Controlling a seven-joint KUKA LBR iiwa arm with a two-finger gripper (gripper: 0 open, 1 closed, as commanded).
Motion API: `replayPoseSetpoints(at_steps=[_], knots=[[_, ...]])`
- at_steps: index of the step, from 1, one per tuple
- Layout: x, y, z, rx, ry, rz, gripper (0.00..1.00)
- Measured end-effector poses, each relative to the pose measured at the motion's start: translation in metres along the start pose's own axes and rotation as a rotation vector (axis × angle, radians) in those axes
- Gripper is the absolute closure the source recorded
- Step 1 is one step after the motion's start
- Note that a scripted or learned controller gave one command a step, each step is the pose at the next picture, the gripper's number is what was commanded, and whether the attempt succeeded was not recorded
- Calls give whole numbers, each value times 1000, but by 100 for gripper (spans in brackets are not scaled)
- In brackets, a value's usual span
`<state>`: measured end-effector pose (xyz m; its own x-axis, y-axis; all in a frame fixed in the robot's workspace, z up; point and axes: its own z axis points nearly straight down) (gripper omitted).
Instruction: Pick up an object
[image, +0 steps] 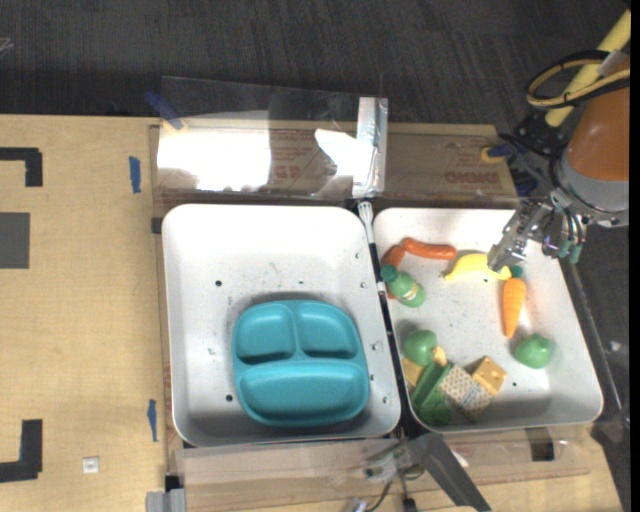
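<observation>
The right bin (580, 390) holds several toy foods. A yellow banana (466, 266) lies near its far side, with an orange-red sausage (424, 250) to its left and an orange carrot (512, 304) to its right. My gripper (506, 254) hangs over the bin's far right part, its tip just right of the banana and above the carrot's top. Nothing shows held in it. The orange-banded wrist (600, 150) rises behind it at the right edge.
Also in the right bin are green pieces (404, 290) (420, 347) (533, 350), a dark green vegetable (432, 392) and patterned blocks (470, 385) at the front. The left bin (200, 250) holds a teal divided plate (298, 360). A clear plastic sheet (270, 150) lies behind the bins.
</observation>
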<state>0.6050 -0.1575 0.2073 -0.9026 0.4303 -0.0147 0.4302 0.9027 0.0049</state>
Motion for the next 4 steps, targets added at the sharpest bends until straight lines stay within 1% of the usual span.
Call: replayPoseSetpoints(at_steps=[1, 2, 4], knots=[[14, 27, -92, 0, 0, 48, 100], [13, 28, -100, 1, -2, 47, 100], [9, 30, -124, -3, -21, 46, 100]])
